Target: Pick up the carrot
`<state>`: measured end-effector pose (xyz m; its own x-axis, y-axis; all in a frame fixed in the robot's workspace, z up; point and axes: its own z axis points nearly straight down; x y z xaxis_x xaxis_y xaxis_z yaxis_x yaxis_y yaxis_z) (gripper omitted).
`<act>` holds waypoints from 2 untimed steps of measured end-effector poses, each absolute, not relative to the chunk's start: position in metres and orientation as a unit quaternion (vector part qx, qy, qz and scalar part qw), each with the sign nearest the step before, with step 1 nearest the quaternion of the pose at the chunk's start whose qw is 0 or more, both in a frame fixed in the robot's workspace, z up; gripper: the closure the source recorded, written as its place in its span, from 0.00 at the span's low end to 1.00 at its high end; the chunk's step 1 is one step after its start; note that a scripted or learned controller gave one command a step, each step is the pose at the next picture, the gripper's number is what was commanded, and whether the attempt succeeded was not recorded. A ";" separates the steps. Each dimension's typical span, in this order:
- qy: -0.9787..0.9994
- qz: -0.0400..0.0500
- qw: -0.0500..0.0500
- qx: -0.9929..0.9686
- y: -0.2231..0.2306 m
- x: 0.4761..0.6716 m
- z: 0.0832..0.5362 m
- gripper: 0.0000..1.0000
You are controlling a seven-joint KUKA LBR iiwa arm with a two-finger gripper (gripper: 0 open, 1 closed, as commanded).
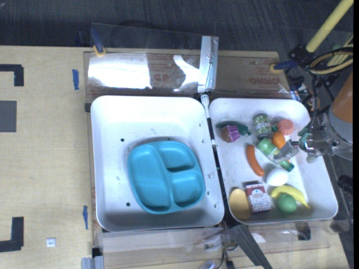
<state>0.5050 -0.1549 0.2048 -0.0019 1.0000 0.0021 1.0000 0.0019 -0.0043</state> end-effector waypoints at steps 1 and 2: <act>-0.717 0.000 0.001 -0.697 -0.167 0.570 0.203 0.00; -0.657 0.001 0.000 -0.753 -0.209 0.612 0.157 0.00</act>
<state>0.6117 -0.2092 0.1566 0.1355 0.9908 -0.0009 0.9908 -0.1355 -0.0012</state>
